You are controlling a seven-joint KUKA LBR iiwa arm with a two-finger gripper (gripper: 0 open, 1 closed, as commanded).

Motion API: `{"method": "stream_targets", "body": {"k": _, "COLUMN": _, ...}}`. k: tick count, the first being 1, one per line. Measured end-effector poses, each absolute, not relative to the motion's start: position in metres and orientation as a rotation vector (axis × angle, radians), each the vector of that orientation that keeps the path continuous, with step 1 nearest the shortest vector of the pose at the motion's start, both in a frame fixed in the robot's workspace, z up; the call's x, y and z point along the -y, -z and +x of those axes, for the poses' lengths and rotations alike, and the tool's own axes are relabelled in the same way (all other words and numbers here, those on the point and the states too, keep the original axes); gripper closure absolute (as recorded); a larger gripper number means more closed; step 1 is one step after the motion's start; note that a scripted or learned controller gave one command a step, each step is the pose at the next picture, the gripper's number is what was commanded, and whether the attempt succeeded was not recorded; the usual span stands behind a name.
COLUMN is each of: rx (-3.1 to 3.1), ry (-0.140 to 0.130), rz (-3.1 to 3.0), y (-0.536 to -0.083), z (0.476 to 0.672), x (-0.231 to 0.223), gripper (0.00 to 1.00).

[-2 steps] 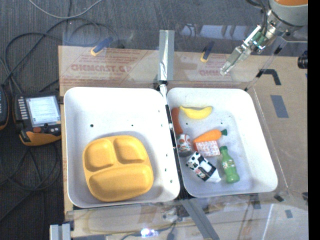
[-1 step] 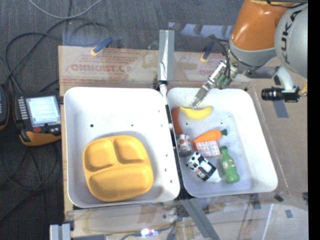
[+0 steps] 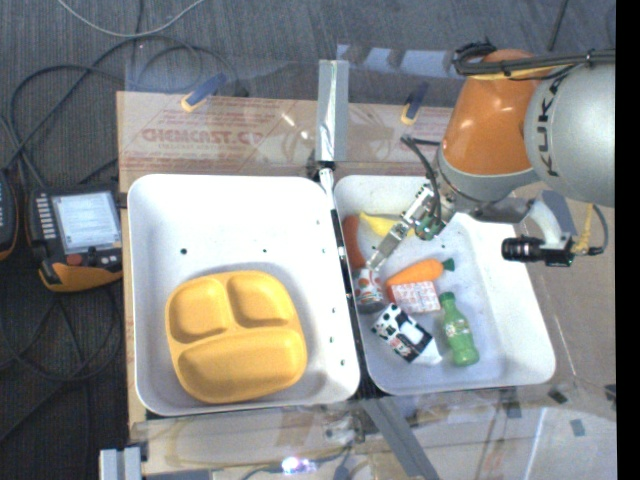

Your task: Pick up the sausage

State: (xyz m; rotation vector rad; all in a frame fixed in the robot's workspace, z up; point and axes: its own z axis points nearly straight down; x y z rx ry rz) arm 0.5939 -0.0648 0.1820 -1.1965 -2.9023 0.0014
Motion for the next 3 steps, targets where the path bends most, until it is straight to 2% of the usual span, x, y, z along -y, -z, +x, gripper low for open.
{"method": "stream_targets", "body": {"k": 1, "rx": 2.896, "ry": -0.012, "rz": -1.241, "y": -0.112, "z": 0.569, "x": 0.115, "gripper": 0.0}}
{"method": "stream_targets", "body": {"k": 2, "rx": 3.076, "ry": 0.007, "rz": -0.7, "y": -0.091, "z": 0.557, "x": 0.154, "gripper": 0.0}}
{"method": "stream_targets", "body": {"k": 3, "rx": 2.845, "ry": 0.008, "rz": -1.377, "y": -0.092, "z": 0.525, "x": 0.095, "gripper": 0.0}}
